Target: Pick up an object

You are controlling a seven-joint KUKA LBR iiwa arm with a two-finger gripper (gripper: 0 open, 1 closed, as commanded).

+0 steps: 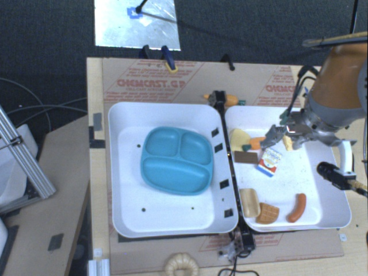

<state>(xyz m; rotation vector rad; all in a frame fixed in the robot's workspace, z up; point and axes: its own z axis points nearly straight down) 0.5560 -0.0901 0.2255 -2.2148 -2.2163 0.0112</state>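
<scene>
One two-finger gripper (275,138) hangs low over the right-hand shallow white bin (333,209), just above a small red, white and blue carton (269,162); whether it is open or shut I cannot tell. Beside the carton lie a flat brown rectangular bar (246,157) and a yellow wedge (240,137), while a reddish sausage (296,207), a tan waffle piece (267,213) and a pale bread slice (249,202) sit nearer the front wall. The left-hand white bin (123,171) holds a blue compartment plate (176,159).

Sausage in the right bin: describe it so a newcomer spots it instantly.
Look in the right white bin, near its front right corner. The sausage lies there, right of the waffle piece: the one reddish-brown, curved, slim item.
</scene>
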